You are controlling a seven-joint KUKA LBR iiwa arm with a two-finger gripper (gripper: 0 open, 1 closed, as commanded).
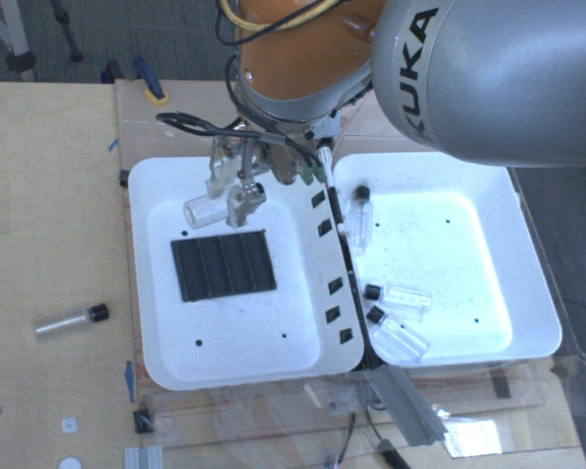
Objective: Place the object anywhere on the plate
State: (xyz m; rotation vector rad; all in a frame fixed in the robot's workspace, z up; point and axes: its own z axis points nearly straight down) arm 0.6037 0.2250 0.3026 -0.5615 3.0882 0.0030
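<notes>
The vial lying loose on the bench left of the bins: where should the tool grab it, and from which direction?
Grip the vial across its clear barrel near the middle, coming straight down from above. It lies flat on the wooden bench, long axis running roughly left-right with the black cap at its right end, so the fingers should likely close across the narrow width, clear of the cap.

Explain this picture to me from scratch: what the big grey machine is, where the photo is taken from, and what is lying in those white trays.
One camera above the bench looks down at a slant. The grey and orange bulk at the top is a KUKA robot arm reaching in from the right. Its gripper hangs over the left bin, with a clear vial at its fingers; whether it actually grips it is hard to tell. Below lies a black ribbed plate. The right bin holds several more clear vials with black caps. Another vial lies outside on the wooden bench.
</notes>
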